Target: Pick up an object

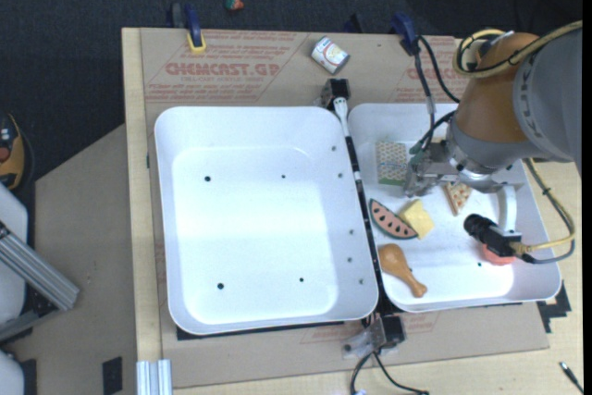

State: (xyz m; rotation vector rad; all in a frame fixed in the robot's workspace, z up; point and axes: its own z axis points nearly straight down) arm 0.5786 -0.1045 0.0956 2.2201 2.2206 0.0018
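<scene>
Over the right bin (pixel 532 287) our gripper (pixel 418 185) hangs low among crowded toys; whether it has closed we cannot tell. With the cheese wedge (pixel 416 219) touching the watermelon slice (pixel 390 219), we risk nudging both.

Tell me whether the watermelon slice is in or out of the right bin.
In. The watermelon slice lies on the right bin floor, beside the yellow block.
</scene>
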